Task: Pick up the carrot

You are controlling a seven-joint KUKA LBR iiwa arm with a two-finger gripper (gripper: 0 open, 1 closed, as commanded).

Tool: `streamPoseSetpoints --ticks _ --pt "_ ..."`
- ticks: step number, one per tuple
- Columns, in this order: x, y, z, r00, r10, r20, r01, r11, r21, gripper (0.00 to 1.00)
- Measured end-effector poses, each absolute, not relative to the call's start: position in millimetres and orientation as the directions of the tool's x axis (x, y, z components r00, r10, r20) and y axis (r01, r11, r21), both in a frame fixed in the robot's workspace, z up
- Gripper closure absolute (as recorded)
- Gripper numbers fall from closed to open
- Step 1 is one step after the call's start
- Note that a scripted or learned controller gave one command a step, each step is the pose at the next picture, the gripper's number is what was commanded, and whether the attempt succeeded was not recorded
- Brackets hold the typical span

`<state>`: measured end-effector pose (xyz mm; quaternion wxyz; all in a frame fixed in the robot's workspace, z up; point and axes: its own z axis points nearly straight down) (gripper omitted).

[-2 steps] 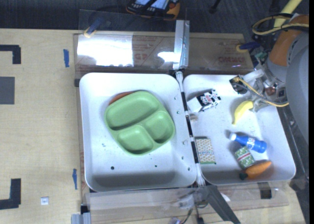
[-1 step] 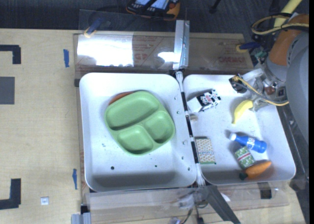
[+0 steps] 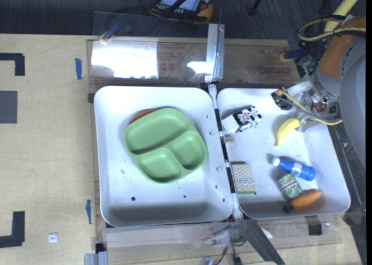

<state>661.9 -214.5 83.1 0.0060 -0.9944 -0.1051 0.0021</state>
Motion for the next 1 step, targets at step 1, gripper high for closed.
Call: streamPoseSetpoints --ticks 1 --pt "663.1 -214.5 83.0 0.978 0.209 -0.003 0.209 -0.978 -0.012 1.0"
